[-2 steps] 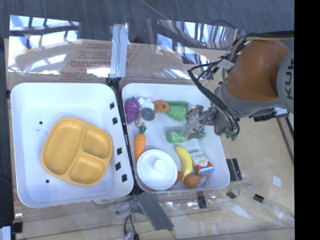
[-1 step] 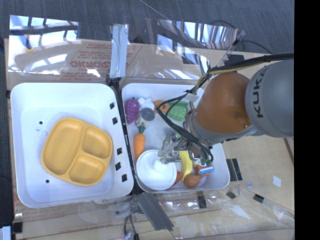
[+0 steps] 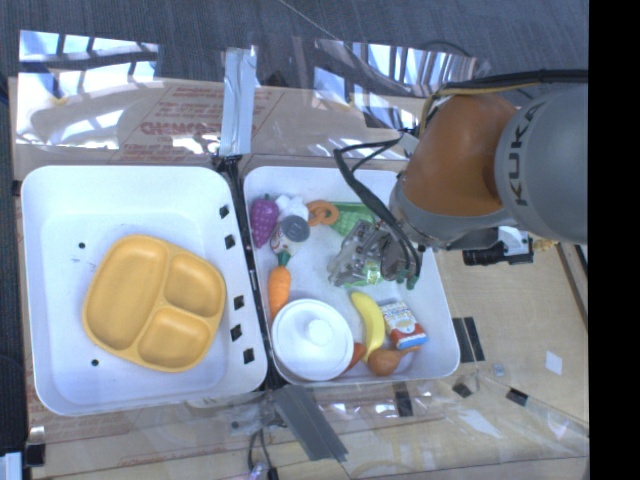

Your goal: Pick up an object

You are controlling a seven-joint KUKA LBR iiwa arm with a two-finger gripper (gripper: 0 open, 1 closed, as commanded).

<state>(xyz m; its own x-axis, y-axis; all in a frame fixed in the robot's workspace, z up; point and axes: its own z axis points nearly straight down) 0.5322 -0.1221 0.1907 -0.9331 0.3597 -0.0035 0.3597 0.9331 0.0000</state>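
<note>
Starting from the left, you are looking at the left bin (image 3: pixel 50 298), which is holding a yellow divided plate (image 3: pixel 153 301), well apart from the fingers. Next comes the right bin (image 3: pixel 440 318), and here all the small things are lying. Far to the left of the fingers, purple grapes (image 3: pixel 264 219) and a carrot (image 3: pixel 279 288) are lying near the wall between the bins. A white bowl (image 3: pixel 312 339) is sitting below and to the left of the fingers. A banana (image 3: pixel 368 320) is lying just below them, and a small carton (image 3: pixel 403 324) is sitting beside it, lower right of the fingers. A green thing (image 3: pixel 352 214) is lying just above them.

The gripper (image 3: pixel 372 255) is reaching down into the middle of the right bin. I cannot tell whether it is open or closed, because metal and green shapes are mixing together there. No object is visibly being held.

In my judgement, the picking step is in progress: the arm is low among the toys, but no grasp is confirmed. The banana and the green thing are the nearest candidates. The next move is calling for a firm closing on one thing only, then a straight lift, because the neighbours are lying very near.
</note>
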